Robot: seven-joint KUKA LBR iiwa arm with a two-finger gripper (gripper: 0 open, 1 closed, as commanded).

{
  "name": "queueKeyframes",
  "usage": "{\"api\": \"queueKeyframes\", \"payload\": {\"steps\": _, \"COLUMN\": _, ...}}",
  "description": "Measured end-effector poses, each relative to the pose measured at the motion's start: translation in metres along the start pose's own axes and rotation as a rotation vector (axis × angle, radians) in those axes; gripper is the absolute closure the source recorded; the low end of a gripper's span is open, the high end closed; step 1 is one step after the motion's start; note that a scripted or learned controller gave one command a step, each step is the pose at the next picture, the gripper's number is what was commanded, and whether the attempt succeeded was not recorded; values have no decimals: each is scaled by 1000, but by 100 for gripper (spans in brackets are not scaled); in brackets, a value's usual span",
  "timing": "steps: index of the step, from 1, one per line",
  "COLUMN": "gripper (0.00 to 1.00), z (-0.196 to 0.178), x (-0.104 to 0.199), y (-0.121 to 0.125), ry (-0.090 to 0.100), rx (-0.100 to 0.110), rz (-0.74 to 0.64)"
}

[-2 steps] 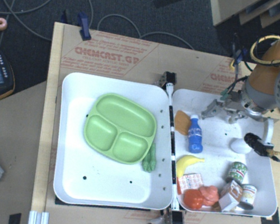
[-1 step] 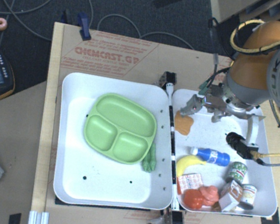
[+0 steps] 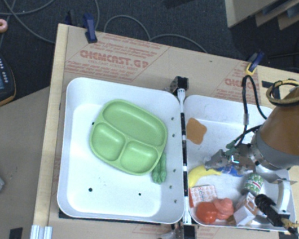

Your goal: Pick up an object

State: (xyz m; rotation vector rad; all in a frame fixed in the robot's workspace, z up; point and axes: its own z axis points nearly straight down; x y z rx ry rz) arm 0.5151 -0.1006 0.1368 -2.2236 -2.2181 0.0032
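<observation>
My gripper (image 3: 226, 158) hangs low in the right bin (image 3: 219, 114), at the end of the orange-banded arm coming in from the right. Its tips sit just above a yellow object (image 3: 200, 173) and a small blue item (image 3: 233, 170). Below them lie a red-and-white packet (image 3: 203, 193), a red tomato-like object (image 3: 207, 213) and a pink piece (image 3: 225, 207). A tan flat piece (image 3: 196, 131) lies in the bin's upper left. A small can with a green label (image 3: 253, 185) stands by the wrist. Nothing shows between the fingers.
The left bin (image 3: 75, 149) holds a green divided plate (image 3: 128, 137) with a green leafy item (image 3: 160, 169) at its right edge. A black clip (image 3: 180, 83) sits where the bins meet. Cables run over the arm and the bench's far side.
</observation>
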Motion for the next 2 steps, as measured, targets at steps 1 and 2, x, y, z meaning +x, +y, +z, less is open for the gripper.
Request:
{"api": "queueKeyframes", "payload": {"steps": 1, "gripper": 0, "z": 52, "x": -55, "y": 44, "ry": 0, "rx": -3, "rz": -2}}
{"api": "queueKeyframes", "payload": {"steps": 2, "gripper": 100, "z": 42, "x": -54, "y": 44, "ry": 0, "rx": -5, "rz": -2}}
